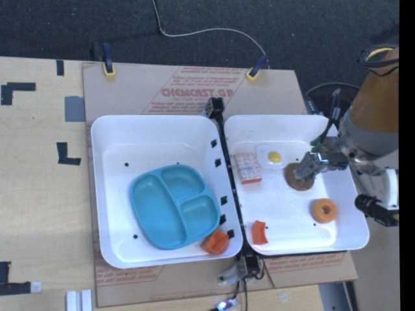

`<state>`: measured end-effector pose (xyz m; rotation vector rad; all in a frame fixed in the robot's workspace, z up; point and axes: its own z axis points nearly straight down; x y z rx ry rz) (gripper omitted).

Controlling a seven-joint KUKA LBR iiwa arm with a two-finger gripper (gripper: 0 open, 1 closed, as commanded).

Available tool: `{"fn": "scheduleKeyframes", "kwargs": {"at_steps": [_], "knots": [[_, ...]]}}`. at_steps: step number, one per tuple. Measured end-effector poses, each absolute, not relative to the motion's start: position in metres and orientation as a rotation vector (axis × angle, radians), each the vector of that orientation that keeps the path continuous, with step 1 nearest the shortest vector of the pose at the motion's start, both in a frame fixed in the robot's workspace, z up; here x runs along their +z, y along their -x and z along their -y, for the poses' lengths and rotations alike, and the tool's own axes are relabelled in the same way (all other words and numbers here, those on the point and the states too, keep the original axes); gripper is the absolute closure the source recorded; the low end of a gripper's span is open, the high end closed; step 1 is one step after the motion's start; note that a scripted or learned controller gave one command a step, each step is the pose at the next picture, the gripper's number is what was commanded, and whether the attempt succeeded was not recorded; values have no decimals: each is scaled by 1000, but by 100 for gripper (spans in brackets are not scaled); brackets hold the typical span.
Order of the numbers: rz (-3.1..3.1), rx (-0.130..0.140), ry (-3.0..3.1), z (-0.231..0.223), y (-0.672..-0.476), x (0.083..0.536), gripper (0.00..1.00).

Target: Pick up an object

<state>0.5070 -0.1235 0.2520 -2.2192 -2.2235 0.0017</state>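
My gripper point(305, 171) is low in the right white bin point(295, 238), directly over a round brown disc-shaped object point(299, 180) near the bin's middle right. The disc looks flat, dull brown and cookie-like; its upper part is hidden under the gripper. Contact unclear, grip state: cannot tell.

Other items in that bin: an orange ring-shaped doughnut toy point(323, 210) near the disc, toward the front right; a white fried-egg toy with yellow yolk point(273, 157); a small pink-and-white packet point(247, 167); an orange-red block point(259, 232) at the front edge.

Left white bin point(107, 173): a blue three-compartment plastic tray point(174, 205), and an orange chunk point(216, 241) beside its front corner.
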Motion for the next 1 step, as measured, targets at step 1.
{"fn": "scheduleKeyframes", "kwargs": {"at_steps": [1], "knots": [[2224,2,2220,124,-509,297,100]]}}
